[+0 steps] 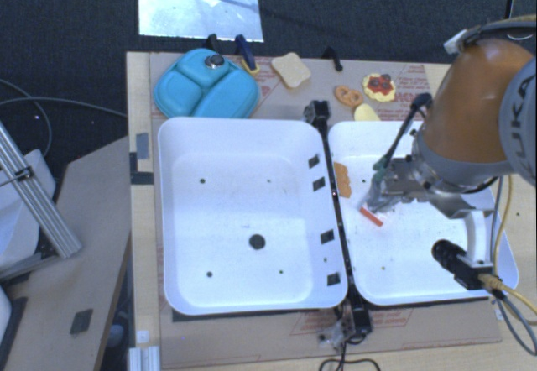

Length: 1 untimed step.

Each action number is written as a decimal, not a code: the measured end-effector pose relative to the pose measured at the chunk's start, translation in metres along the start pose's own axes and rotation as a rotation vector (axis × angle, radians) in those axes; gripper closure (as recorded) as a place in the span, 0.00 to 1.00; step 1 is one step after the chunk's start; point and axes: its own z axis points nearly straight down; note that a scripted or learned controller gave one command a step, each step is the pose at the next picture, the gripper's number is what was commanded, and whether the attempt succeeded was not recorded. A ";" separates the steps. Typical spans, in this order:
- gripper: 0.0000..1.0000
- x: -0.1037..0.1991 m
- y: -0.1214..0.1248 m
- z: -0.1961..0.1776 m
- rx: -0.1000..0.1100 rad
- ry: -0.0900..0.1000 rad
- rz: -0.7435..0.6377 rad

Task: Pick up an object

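Note:
My gripper (379, 201) hangs low over the right bin (403, 281), near its left side. A small red-orange stick (372, 216) lies on the bin floor right under the fingertips. An orange flat piece (341, 179) rests against the bin's left wall, a little to the gripper's left. The arm's orange band and grey wrist cover the bin's right half.
The left bin (243, 218) has a small dark round object (257, 242) on its floor. Behind the bins lie a blue lidded tray (206, 86), a toast slice (291, 70), a pretzel (347, 96), a small pizza toy (379, 86) and a yellow piece (366, 113).

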 end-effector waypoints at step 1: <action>1.00 0.035 0.011 0.038 0.010 0.001 -0.003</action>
